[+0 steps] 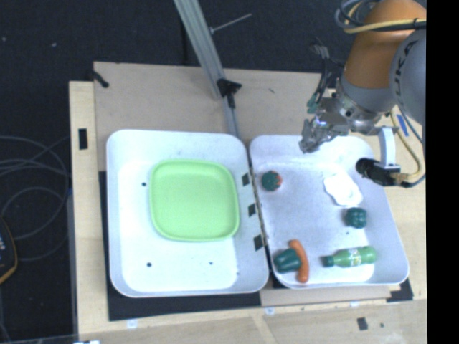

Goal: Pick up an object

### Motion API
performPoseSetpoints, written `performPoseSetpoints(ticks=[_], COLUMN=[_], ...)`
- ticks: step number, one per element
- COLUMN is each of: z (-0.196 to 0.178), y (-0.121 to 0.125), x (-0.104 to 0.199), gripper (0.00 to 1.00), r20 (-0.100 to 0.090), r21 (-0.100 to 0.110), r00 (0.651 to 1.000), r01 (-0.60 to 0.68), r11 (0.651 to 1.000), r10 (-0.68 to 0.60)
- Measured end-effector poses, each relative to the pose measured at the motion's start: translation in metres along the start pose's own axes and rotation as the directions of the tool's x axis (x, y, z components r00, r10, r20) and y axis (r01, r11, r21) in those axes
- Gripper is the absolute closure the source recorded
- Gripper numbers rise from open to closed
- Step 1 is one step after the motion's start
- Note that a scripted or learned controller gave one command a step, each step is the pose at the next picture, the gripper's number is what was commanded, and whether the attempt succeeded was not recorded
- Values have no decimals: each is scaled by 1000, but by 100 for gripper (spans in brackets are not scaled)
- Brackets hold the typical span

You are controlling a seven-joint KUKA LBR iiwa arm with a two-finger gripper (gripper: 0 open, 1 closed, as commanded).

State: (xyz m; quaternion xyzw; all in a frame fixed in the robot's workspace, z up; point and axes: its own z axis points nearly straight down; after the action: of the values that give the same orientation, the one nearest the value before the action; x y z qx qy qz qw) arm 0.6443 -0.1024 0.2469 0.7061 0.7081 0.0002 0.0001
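Above the far edge of the right bin [373, 192], the pincer [313, 139] hangs over bare white floor; whether it is spread or pressed together cannot be told. Candidate objects lie apart from it: a dark green ball [270, 181] near the divider, a white lump [342, 188], a teal piece [356, 217], a green bottle [349, 257] and an orange stick [300, 260] against a green cup [285, 261]. The left bin [129, 192] bears a green plate [193, 199]. A straight descent would likely close on nothing; the ball may roll away.
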Motion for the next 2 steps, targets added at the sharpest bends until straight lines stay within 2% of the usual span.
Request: performPoseSetpoints(ticks=[2], z=[-3], y=[-11], x=[95], gripper=[100], r20=[-1], r21=[0], r00=[1000], r01=[0], r11=[1000], r10=[0])
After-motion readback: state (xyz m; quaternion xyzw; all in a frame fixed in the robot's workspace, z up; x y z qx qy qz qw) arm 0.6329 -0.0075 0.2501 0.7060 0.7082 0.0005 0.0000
